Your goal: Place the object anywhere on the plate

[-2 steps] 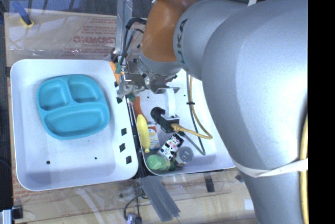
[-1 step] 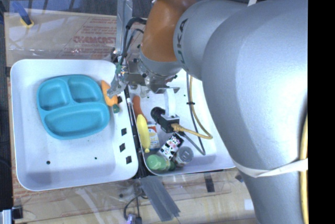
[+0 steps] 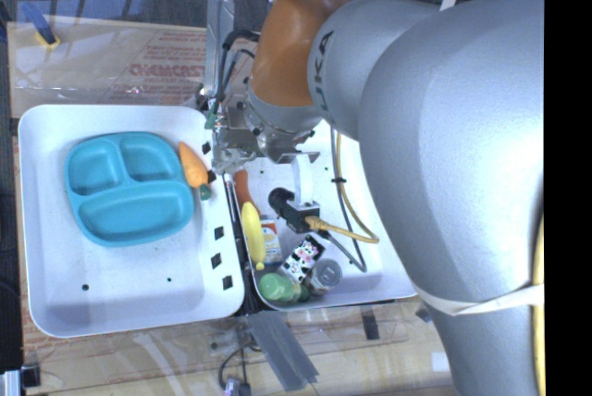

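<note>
The blue divided plate (image 3: 129,186) lies in the left bin (image 3: 55,292), towards its back left. An orange carrot (image 3: 192,164) with a green tip sits just off the plate's right edge, touching or nearly touching the rim. My gripper (image 3: 219,154) hangs right beside the carrot, over the wall between the two bins, under the orange wrist band. The wrist body hides how the gripper meets the carrot.
The right bin (image 3: 370,288) holds a yellow banana (image 3: 252,232), a green item (image 3: 277,288), a black-and-white block (image 3: 301,260), a small can (image 3: 326,272) and a reddish piece (image 3: 242,186). The grey arm covers most of that bin.
</note>
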Robot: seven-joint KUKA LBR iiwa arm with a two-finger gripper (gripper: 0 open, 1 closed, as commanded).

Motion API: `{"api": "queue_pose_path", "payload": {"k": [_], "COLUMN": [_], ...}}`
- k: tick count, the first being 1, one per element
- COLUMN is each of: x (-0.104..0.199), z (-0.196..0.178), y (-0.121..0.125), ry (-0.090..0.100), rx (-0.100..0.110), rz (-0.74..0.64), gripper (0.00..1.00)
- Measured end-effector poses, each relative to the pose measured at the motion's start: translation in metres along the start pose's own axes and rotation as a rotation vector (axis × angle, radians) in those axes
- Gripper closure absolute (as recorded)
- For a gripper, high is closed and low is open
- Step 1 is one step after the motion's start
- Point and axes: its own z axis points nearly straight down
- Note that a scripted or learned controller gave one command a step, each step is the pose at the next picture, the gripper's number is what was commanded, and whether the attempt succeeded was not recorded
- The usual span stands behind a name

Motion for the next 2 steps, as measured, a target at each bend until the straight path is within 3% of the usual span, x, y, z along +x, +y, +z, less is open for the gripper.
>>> {"api": "queue_pose_path", "payload": {"k": [1,2], "x": [0.0273,0.0271], "z": [0.0045,0.0044], "y": [0.0009,0.001], "ry": [0.001,0.001], "rx": [-0.01,-0.01], "rz": [-0.065,-0.064], "gripper": [1.0,0.0]}}
